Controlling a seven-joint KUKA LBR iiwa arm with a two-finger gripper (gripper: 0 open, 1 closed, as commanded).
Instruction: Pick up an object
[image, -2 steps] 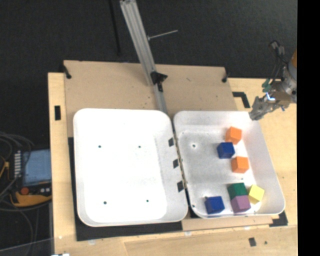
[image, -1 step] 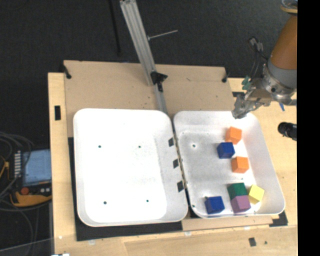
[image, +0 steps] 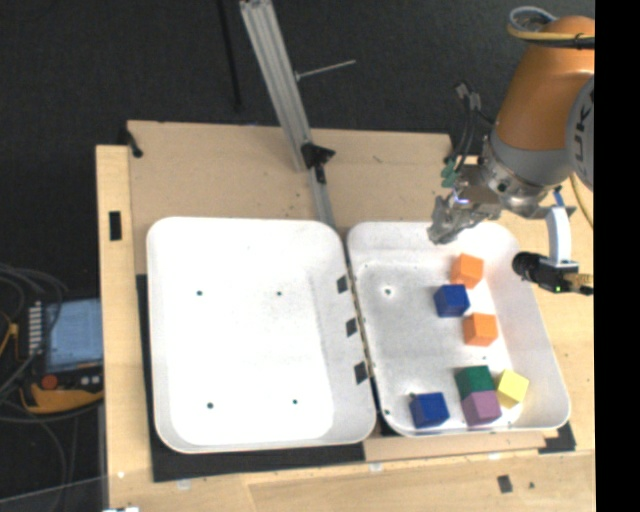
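The gripper (image: 447, 229) hangs over the far edge of the right bin (image: 400, 330). Its tip is too dark and small to read, so its state cannot be told, and no block shows in it. Nearest below sits an orange cube (image: 467, 269), then a blue cube (image: 452, 300) and a second orange cube (image: 480, 328). Along the near wall lie another blue cube (image: 429, 409), a green cube (image: 473, 379), a purple cube (image: 481, 406) and a yellow cube (image: 513, 386).

Two white bins on the tabletop (image: 400, 150): left bin (image: 250, 330), right bin (image: 400, 330).

Seven blocks, all in the right bin:
- orange, two (image: 467, 269) (image: 481, 329)
- blue, two (image: 452, 300) (image: 430, 409)
- green, one (image: 474, 379)
- purple, one (image: 482, 407)
- yellow, one (image: 513, 387)
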